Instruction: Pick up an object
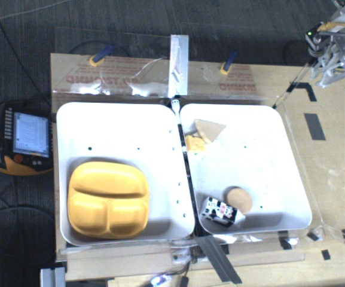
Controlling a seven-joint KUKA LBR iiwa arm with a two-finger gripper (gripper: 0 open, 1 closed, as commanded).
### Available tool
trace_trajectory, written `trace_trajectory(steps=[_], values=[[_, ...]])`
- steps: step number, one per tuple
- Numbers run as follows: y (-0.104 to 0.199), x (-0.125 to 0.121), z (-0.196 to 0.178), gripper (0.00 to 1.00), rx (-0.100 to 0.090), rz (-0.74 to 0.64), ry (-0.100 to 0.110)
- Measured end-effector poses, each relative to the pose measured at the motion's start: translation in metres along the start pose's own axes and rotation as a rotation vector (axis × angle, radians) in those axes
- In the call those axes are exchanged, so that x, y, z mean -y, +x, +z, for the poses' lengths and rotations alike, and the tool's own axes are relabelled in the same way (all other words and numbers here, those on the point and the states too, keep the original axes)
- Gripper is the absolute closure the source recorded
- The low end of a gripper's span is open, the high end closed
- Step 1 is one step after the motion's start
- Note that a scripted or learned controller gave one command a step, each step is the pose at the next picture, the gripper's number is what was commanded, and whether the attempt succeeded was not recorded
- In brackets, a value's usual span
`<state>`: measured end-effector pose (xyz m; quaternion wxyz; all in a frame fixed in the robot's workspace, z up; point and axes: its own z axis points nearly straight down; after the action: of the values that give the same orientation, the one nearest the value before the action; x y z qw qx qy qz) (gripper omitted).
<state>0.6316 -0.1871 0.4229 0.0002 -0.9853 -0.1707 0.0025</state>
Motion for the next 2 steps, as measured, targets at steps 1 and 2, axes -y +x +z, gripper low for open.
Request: trace_trajectory(steps=[1, 2], values=[[-0.015, -0.032, -0.010, 1.00, -0.002, 0.122, 0.000], [0.018, 0.005, -0.010, 1.00, -0.003, 0.113, 0.001]])
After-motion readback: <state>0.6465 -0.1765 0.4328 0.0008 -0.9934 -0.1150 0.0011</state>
